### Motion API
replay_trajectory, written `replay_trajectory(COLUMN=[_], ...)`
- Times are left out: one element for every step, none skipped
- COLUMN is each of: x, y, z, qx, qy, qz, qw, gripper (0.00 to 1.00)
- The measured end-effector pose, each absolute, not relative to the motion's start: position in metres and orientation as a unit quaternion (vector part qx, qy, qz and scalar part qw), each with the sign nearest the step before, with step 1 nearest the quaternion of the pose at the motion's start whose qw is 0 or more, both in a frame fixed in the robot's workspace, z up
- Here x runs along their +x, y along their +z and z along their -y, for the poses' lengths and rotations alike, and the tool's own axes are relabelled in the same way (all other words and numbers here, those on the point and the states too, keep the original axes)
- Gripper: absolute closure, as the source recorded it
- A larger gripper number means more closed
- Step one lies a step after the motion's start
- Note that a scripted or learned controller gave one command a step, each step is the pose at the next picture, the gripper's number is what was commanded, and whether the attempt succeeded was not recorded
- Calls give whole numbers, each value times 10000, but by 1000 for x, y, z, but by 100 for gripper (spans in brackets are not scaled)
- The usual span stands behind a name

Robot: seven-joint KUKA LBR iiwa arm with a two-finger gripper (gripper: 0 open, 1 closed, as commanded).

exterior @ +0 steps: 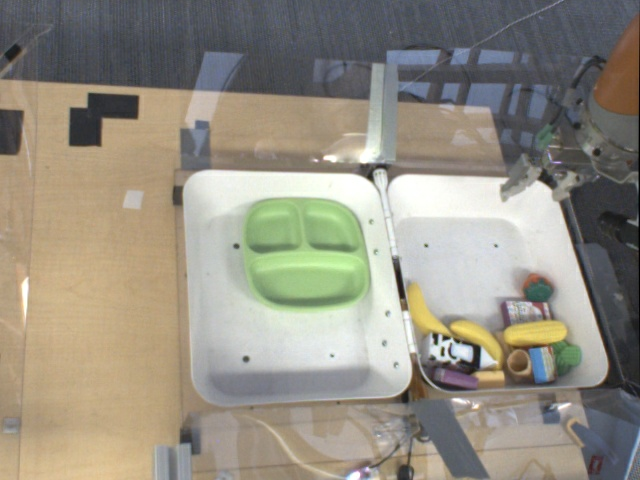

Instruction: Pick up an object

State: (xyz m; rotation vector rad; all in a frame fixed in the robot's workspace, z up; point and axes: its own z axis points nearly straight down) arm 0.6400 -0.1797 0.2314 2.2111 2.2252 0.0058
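Hovering over the right bin's (500, 233) far right corner, hand (540, 173) apart from everything, grip state impossible to tell; heaped in that bin's near corner, bananas (470, 333) and small toys (535, 318); lying in left bin (210, 268), green plate (303, 252).

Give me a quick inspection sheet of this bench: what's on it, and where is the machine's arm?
Surface: wooden bench with two white bins, left bin and right bin.
Job's things: toys piled in the right bin's near corner, including two bananas and a red ball.
Clutter: green divided plate in the left bin.
Grippers: pincer above the right bin's far right corner.
Cables: thin cable beyond the bench.
Surroundings: grey floor.
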Motion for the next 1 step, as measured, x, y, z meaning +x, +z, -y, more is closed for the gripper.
replay_trajectory(x=[670], y=[146], z=[141], qx=[6673], qy=[15], qz=[-7448], qw=[17], gripper=[0])
